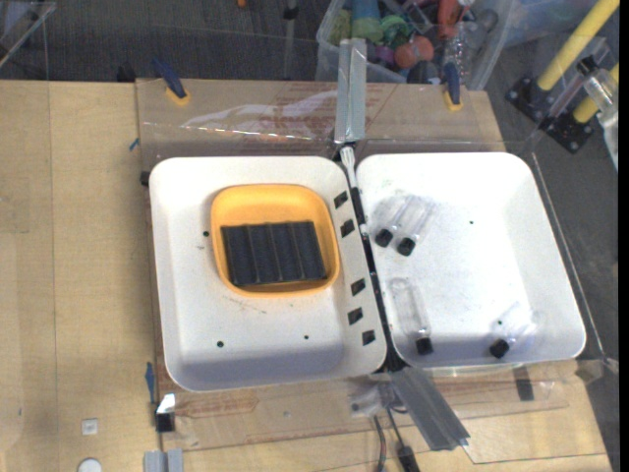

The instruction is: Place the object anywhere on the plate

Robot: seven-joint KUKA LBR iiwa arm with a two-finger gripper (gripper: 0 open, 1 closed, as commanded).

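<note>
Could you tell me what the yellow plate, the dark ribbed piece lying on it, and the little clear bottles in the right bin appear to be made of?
Yellow plate: likely plastic, smooth and slightly glossy, evenly coloured.
Dark ribbed piece: matte black, with parallel grooves; perhaps rubber or plastic, hard to tell.
Clear bottles: see-through plastic or possibly glass, since the white bin shows through them; their small caps look black and opaque.
</note>
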